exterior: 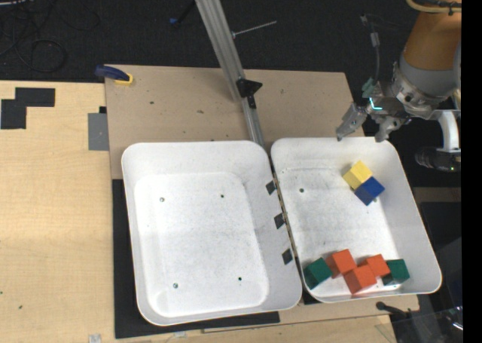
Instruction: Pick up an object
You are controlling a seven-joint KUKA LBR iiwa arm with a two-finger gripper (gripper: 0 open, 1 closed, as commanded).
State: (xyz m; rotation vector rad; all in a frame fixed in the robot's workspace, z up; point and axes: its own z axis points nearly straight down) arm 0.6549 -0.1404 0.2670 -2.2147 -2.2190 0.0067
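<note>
Yellow-and-blue block pair [363, 182] lies in the right bin [422, 221], far half, its long axis running far-left to near-right. You're at approach: claw [364, 125] hangs spread and empty over the bin's far rim. Next: descend near-right, fingers across the short axis.

A pale wooden surface under a dark, cable-strewn background

The light plywood surface [53, 206] fills the left side, with black angular patches [26, 104] and a grey rectangle [96, 130] on it; a browner board [188, 104] lies further right, bearing a small blue-and-yellow clamp [114, 74] at its far left corner. A ribbed grey aluminium rail [222, 44] slants from the far darkness down to this board. Behind, the black floor [113, 10] holds loose dark cables [26, 2]. A black mat [120, 258] edges the near left.
</note>
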